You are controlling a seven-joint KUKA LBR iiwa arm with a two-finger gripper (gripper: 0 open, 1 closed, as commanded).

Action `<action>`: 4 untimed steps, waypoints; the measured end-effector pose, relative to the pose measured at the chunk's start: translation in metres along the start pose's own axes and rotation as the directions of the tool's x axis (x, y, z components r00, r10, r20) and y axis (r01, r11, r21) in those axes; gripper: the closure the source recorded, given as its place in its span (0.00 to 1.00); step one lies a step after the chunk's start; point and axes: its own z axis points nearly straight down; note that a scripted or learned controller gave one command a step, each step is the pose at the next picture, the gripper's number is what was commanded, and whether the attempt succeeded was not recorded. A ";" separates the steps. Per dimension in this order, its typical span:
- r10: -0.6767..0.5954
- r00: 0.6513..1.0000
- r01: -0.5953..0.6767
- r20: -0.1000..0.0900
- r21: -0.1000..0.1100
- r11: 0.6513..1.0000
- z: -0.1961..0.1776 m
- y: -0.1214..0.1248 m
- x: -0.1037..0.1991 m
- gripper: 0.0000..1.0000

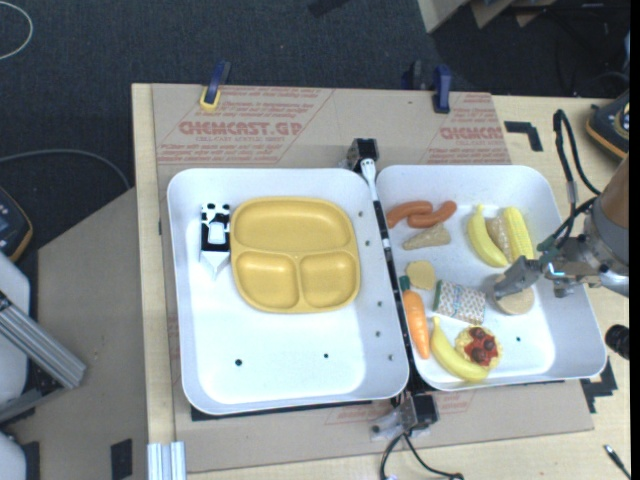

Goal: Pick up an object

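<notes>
From above, the counter (150, 268) carries two white bins side by side. The left bin (290, 368) holds a yellow tray (295, 251) with three compartments and a small black-and-white block (215, 230) just beside its left edge. The right bin (540, 353) holds the toy food: a sausage (421, 211) near the top, a tan wedge (428, 237) just below it, two bananas (497, 234) side by side to the right, a pale round piece (421, 273), a carrot (417, 323) along the left wall, a speckled packet (459, 301) in the middle, and a third banana (455, 358) curving round a small tart (478, 344) with red berries.

The arm comes in from the right, and its gripper (516, 276) sits low over the right bin, just beside the packet and over a pale round thing (517, 303) near the middle of the bin. Whether the fingers are apart or together I cannot tell; they blur into one grey shape.

As for the job, I'd say nothing is picked yet. Every item seems to lie on the bin floor. The gripper looks to be at the reaching or closing stage, nearest the pale round thing. Gripping and lifting are left.
</notes>
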 end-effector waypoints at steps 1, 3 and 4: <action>-0.004 1.000 0.004 0.003 -0.014 1.000 -0.006 0.003 0.000 0.00; -0.004 1.000 0.004 0.000 -0.008 1.000 0.084 -0.004 0.009 0.00; -0.004 1.000 0.004 0.000 -0.009 1.000 0.122 -0.004 0.010 0.00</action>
